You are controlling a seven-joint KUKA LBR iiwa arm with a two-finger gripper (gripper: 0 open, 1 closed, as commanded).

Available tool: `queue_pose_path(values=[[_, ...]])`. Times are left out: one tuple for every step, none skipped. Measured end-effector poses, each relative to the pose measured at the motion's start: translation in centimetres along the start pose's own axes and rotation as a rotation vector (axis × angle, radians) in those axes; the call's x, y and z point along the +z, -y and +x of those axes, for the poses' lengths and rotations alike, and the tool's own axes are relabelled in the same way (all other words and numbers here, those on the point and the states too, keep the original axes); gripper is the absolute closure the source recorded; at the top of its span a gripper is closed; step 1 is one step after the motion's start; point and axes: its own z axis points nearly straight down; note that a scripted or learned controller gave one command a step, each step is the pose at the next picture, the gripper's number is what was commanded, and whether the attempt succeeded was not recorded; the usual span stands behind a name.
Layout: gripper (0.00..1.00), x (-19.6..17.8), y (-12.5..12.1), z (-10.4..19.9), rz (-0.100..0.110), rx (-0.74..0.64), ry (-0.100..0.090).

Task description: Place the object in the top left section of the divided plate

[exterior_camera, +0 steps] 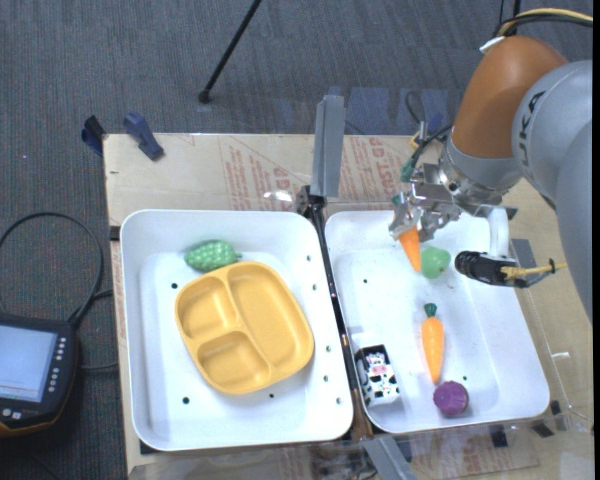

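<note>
Near the front, well right of the yellow plate point(243, 325): milk carton point(380, 376), purple ball point(451, 398), loose carrot point(433, 340). Farther back, gripper point(417, 223) clenched on another carrot point(411, 249) (beside a green ball point(436, 261)). Pickup step; next, carrying leftward to the plate's top-left section.

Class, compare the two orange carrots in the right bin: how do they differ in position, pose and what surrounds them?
1. The upper carrot sits between the fingers of the tool; the lower carrot lies free on the bin floor.
2. The upper carrot is next to a pale green ball; the lower carrot lies nearer a purple item.
3. The lower carrot's green top shows; the upper carrot's top is hidden by the tool.
Both are orange and tapered.
</note>
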Motion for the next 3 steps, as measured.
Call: queue_pose_path(values=[[1.00, 1.7, 10.3, 3.6, 0.003, 0.104, -0.001], [1.00, 2.0, 18.9, 11.9, 0.004, 0.110, 0.000], [1.00, 7.4, 15.9, 22.4, 0.005, -0.038, 0.002]])
